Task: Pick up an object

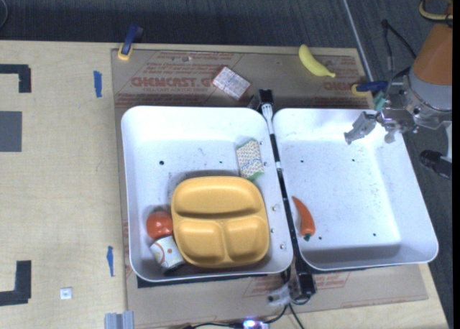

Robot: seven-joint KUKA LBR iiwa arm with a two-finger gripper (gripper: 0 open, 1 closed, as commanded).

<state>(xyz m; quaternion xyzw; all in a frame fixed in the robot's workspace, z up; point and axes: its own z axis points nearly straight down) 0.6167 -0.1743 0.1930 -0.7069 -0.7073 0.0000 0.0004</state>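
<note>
Left bin: a yellow divided tray fills the near half; an orange-red ball and a small white-and-orange cup lie against its left edge, and a patterned packet lies just beyond it near the right wall. Right bin: an orange-red pepper lies by the left wall. Behind the bins, on the bench, lie a small packet and a banana. The end effector hovers over the right bin's far right corner, fingers apart, gripping nothing.
</note>
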